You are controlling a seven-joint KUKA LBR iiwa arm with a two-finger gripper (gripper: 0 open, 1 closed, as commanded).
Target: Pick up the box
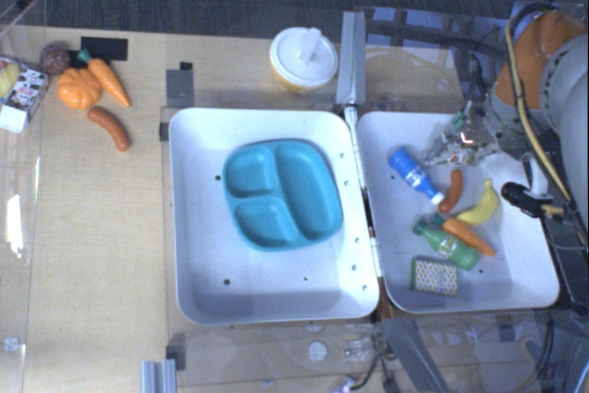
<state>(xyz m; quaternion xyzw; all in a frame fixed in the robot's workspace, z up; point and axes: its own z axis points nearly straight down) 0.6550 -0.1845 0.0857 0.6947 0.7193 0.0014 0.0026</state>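
Nearest cam: small green-patterned flat box (434, 276), lying at 6 o'clock in right white bin (534, 285), long axis approx left-right. Metal two-finger gripper (463, 143) hovers near bin's 12 o'clock; box lies toward 6 from it. Gripper spread: can't tell.

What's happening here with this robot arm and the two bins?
The arm reaches in from the right, with its end effector near the top of the right bin. That bin holds a blue bottle, a sausage, a banana, a carrot, a green bottle and the box, which lies untouched near the front edge, apart from the end effector. The left bin holds a blue tray.
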